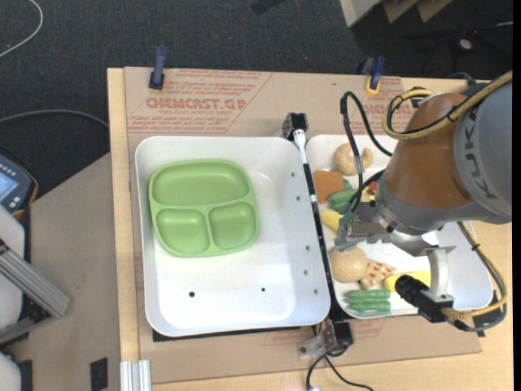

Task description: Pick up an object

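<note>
I am watching the arm [444,165] hanging over the right bin [480,287] — gripper state I cannot tell. Toy food [350,263] is crowding the bin's left edge — risking a glancing, failed grasp.

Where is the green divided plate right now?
The green divided plate lies in the left white bin, toward its upper left corner, far from the food in the right bin.

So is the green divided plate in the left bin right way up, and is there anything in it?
Right way up and bare: the green plate lies flat in the left bin, its three hollows facing the camera with nothing in them.
</note>
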